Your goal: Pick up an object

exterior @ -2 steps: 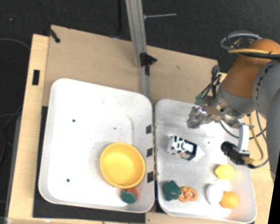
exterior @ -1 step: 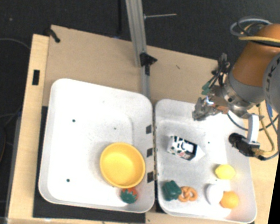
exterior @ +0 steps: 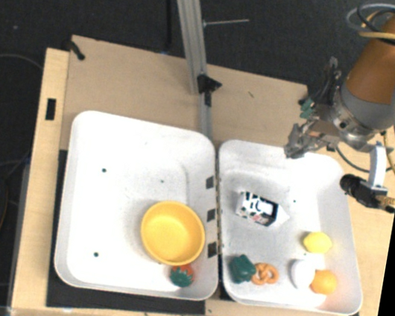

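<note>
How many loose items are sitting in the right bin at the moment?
6: black-and-white carton mid-bin; yellow lemon right; white piece and orange ball touching near the front right corner; green piece and pretzel along the front. More may be hidden behind these.

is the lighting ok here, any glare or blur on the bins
Camera view: even overhead light, white bins bright but not blown out; yellow bowl casts a soft shadow; the gripper looks slightly soft; the small objects at lower right are low in detail.
</note>
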Robot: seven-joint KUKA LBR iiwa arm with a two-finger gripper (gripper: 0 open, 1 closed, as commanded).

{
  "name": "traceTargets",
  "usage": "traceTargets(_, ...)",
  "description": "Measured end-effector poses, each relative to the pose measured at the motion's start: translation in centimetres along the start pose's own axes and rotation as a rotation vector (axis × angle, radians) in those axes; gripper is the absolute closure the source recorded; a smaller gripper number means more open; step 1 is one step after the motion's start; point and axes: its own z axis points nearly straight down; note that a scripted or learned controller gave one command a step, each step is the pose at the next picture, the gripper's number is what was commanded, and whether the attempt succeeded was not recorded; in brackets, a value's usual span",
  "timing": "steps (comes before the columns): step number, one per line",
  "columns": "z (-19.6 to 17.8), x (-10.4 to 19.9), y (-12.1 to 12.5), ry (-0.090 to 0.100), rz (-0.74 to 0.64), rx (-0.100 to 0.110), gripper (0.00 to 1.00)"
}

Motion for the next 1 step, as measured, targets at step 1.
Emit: traceTargets(1,0.88,4.18,-0.57,0.001,-0.001,0.007,1.00)
